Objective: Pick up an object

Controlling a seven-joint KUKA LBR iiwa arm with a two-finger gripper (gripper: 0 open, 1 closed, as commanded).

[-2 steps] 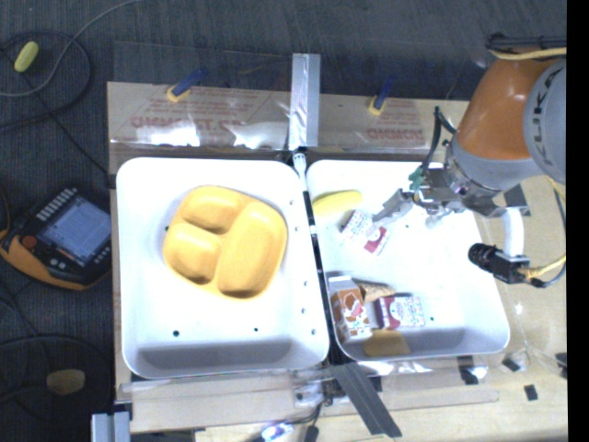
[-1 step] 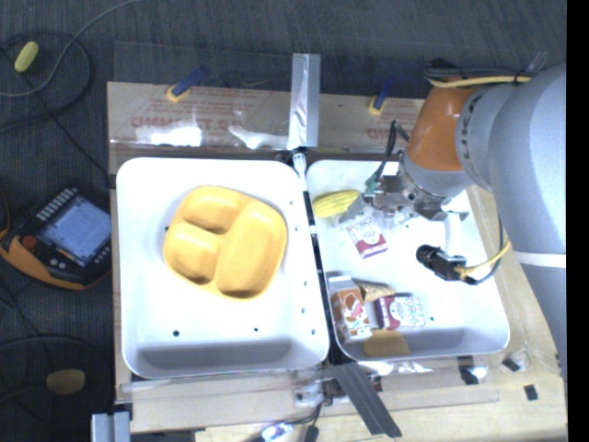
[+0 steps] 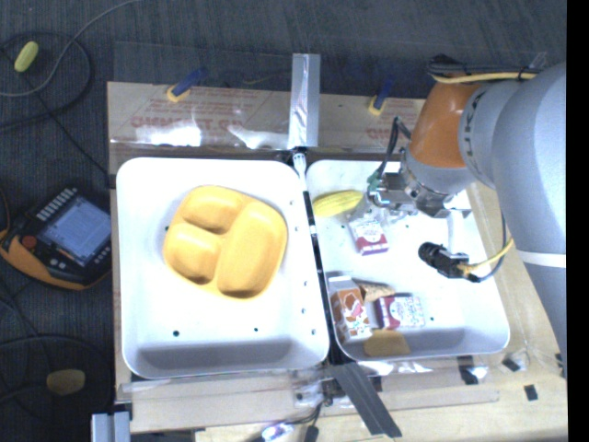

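Note:
My gripper [image 3: 385, 196] hangs over the back of the right bin [image 3: 483, 325], at the end of the grey arm with its orange band [image 3: 440, 136]. Just to its left lies a yellow corn cob [image 3: 336, 202]. Directly below it in the view sits a small red and white packet [image 3: 370, 238]. Nothing can be seen held in the gripper. Near the bin's front are a red and white carton [image 3: 349, 313], a dark red packet [image 3: 398, 311] and a flat brown piece [image 3: 386, 343]. A large lumpy yellow object [image 3: 225, 239] sits in the left bin [image 3: 138, 284].
A black cable plug [image 3: 442, 258] from the arm dangles over the middle of the right bin. The ridge between the bins [image 3: 313, 247] runs front to back. A control pendant [image 3: 69, 233] lies on the floor at left.

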